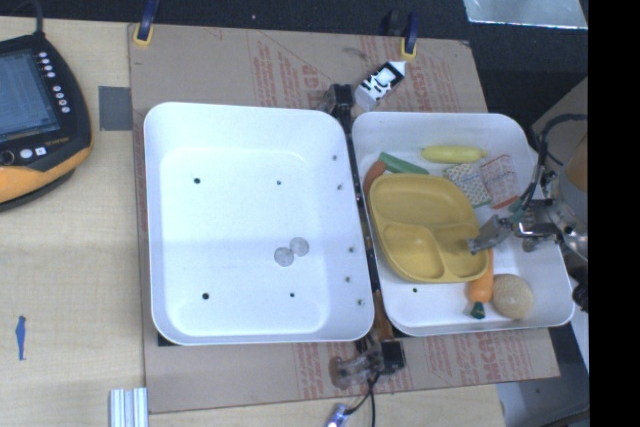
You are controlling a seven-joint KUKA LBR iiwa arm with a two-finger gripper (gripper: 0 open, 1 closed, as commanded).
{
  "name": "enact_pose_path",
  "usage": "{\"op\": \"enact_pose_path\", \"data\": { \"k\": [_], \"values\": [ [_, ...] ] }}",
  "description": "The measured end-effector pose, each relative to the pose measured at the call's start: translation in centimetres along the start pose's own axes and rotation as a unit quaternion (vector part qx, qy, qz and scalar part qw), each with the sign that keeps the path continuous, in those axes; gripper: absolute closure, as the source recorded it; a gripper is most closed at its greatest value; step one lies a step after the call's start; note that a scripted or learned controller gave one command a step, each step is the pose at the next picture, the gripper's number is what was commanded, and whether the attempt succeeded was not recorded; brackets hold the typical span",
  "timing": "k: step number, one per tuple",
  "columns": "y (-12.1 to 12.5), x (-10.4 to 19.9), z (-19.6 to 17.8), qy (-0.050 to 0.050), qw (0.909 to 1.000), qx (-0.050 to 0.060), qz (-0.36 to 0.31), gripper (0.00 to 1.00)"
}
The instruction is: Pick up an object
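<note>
At the desk's left edge lies a pendant with a screen (35, 120), well clear of the work. The left bin (250, 220) holds two small grey discs (291, 253) near its middle. In the right bin (455, 225) a yellow divided tray (425, 227) lies against the left wall, a yellow banana-like piece (452, 154) near the far rim, and a carrot (480, 292) beside a tan ball (511, 295) at the near right corner. The hand (492, 235) hovers low at the tray's right rim; whether it is open or closed I cannot tell, and nothing shows as gripped. This looks like the approach-and-grasp step. Next it must settle on one object, probably the tray rim or carrot, and close squarely before lifting.
</note>
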State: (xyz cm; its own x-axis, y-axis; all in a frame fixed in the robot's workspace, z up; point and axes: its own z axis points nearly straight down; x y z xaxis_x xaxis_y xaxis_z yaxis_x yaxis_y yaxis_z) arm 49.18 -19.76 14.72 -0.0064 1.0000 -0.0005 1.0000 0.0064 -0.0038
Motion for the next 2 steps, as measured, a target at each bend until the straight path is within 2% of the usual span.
{"op": "enact_pose_path", "data": {
  "k": [1, 2],
  "values": [
    [-1.4, 0.2, 3.2, 0.0, 1.0, 0.0, 0.0, 0.0],
    [-1.3, 0.0, 2.2, 0.0, 1.0, 0.0, -0.001, 1.0]
  ]
}}
